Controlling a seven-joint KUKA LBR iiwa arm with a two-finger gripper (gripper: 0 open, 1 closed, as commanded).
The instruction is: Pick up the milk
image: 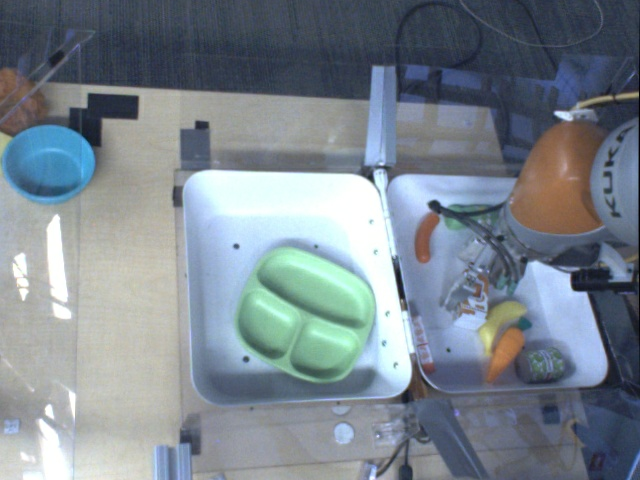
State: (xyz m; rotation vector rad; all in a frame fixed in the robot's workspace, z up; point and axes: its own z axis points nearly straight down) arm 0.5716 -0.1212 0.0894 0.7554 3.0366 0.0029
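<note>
The claw hangs low inside the right bin, its dark fingers pointing down and toward the bin's middle. Right at their tips sits the milk, a small white carton with printed panels, lying tilted on the bin floor. From where I stand I cannot tell how wide the claw is spread, nor whether the carton sits between the fingers or just beside them; the metalwork and the carton run together. I would judge the arm has been placed here because this is the thing it is meant to lift, and the slanted approach suits a carton lying on its side.

Around the carton the bin is crowded. A yellow banana lies just beside it toward the front, with an orange carrot touching the banana, and a grey-green lump near the front corner. A red sausage lies toward the rear, near the inner wall, and something green shows behind the claw. That crowding could spoil a clean grip.

Above all this looms the arm's orange band, reaching in from the right. The left bin holds a green divided tray, well apart from the work, and a blue bowl stands on the bench at the far left.
</note>
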